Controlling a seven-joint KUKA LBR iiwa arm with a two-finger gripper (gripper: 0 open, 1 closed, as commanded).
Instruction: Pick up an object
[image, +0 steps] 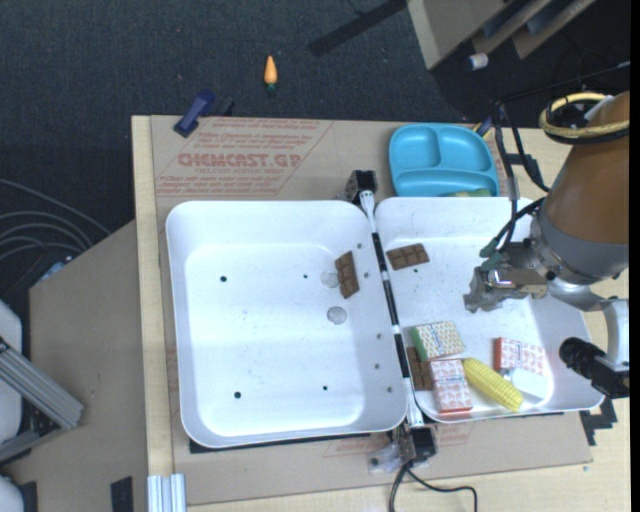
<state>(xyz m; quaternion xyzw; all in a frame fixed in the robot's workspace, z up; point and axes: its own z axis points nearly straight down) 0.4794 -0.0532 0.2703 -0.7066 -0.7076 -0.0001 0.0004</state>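
Note:
My gripper (489, 291) hangs over the middle of the right bin (455, 228), with bare white floor under it. Nothing shows in its grasp. Toward the bin's front lie a yellow corn cob (493, 384), a red-and-white packet (519, 356), a green-topped box (438, 339) and a pink box (450, 386). A brown chocolate bar (407, 257) lies near the back left of this bin. The left bin (250, 400) holds another brown bar (346, 273) and a small grey disc (337, 316) close to its right wall.
A blue divided plate (443, 158) sits behind the right bin. The grey and orange arm (590, 200) fills the right side above the bin. A dark brown piece (421, 369) lies by the divider between the bins. A blue item (193, 115) rests at the bench's back edge.

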